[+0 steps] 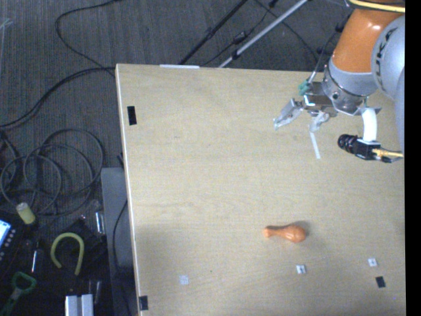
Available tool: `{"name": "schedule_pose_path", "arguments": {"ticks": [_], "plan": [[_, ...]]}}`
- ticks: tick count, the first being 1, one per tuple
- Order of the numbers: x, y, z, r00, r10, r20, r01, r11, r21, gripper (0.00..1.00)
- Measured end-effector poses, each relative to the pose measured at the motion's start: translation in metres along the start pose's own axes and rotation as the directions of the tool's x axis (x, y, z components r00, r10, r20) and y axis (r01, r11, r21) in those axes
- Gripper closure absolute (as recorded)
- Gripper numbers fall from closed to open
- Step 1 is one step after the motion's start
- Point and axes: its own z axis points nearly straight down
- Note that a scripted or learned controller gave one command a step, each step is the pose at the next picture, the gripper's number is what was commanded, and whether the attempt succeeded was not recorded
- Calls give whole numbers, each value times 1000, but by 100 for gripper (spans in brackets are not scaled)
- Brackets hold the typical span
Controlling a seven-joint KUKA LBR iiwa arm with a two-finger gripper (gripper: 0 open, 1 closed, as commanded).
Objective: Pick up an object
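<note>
Spread wide is how my claw (297,131) stands now: one finger points to the left, the other points down and a little to the right, and nothing is between them. It hangs over the upper right part of the desk (197,176), and my arm with the orange band (358,41) comes in from the right edge behind it.

Well apart from my claw, lower on the desk, lies the orange object (287,233). It has a round thick end on the right and a thin neck that points to the left. It lies flat on the pale wood surface, alone, and touches nothing else.

Near it, toward the lower right, are some small marks on the desk: a small white square (301,268) just below the object, one more white square (372,263) further right, and a small black mark (380,282) beside that. One black mark (131,115) sits near the upper left corner of the desk.

Left of the desk, on the dark floor (59,78), lie black cables (46,170) in loops and a green curved thing (66,249).
</note>
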Motion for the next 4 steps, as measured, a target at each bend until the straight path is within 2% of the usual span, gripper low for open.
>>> {"name": "schedule_pose_path", "arguments": {"ticks": [1, 2, 3, 4], "plan": [[-74, 18, 138, 990, -138, 4, 138, 990, 2, 0], [3, 19, 138, 899, -437, 1, 437, 899, -2, 0], [5, 20, 128, 899, -438, -2, 438, 899, -5, 100], [24, 19, 53, 952, -306, 2, 306, 952, -3, 100]]}}
